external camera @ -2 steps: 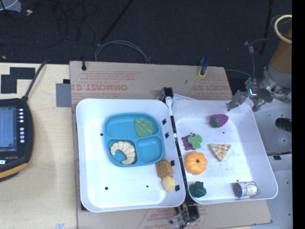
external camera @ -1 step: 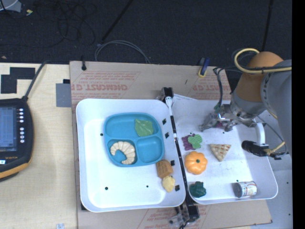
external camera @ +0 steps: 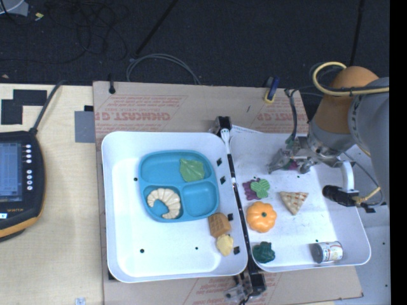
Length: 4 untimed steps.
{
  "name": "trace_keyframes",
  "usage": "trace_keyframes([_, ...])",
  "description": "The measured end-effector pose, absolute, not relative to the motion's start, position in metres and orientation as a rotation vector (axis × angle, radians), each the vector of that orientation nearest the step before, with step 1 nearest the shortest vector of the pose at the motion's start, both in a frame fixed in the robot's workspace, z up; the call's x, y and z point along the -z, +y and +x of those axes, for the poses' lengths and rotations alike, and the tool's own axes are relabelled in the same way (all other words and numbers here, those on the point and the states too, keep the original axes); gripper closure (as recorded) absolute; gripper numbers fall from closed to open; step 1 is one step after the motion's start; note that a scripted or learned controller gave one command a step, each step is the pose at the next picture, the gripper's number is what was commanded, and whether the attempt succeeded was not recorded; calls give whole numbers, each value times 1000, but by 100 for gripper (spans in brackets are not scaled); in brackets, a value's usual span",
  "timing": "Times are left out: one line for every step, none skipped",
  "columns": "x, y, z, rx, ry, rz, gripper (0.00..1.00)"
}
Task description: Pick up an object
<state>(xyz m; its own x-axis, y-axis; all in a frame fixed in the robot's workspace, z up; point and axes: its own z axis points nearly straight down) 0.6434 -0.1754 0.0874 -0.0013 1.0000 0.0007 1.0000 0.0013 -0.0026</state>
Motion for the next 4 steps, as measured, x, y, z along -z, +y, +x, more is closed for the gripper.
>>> trace_keyframes([-189,-216,645,3,-2225,-2228,0])
trace_keyframes([-81,-174,642,-6,-2219,-2212,0])
trace_keyframes([-88,-212,644,-2,-2222,-2223,0])
trace_keyframes([-87,-149,644,-2,-2222,-2213,0])
